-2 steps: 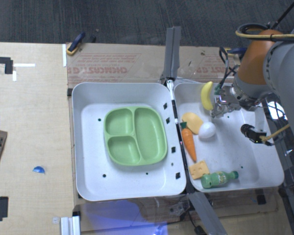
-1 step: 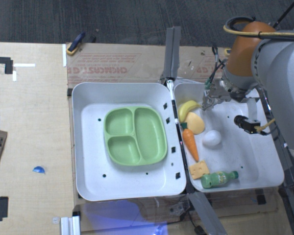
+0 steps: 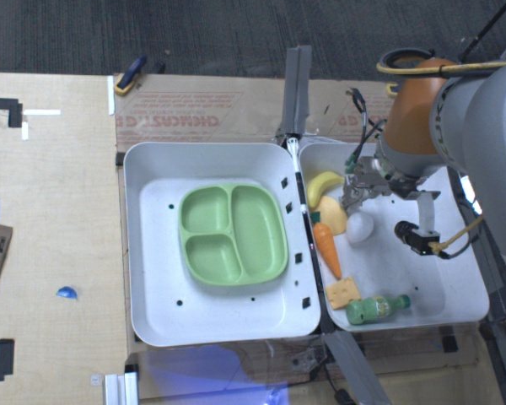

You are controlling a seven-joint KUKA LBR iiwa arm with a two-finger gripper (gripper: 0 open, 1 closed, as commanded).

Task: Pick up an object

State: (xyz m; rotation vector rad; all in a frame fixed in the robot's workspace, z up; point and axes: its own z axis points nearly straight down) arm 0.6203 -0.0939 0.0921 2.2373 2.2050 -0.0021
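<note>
Our claw hangs low in the right bin, just beside the banana and above a white egg. We cannot tell whether it has hold of anything. The carrot, a pale fruit and the egg lie very close together, so we think the claw may push one aside or slip off the smooth egg.

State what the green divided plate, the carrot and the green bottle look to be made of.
Green divided plate: likely moulded plastic, matte pale green, uniform colour, soft rounded ridges. Carrot: probably a plastic toy, evenly orange and smooth. Green bottle: seemingly translucent plastic, with a slight sheen; the label is too small to read.
</note>
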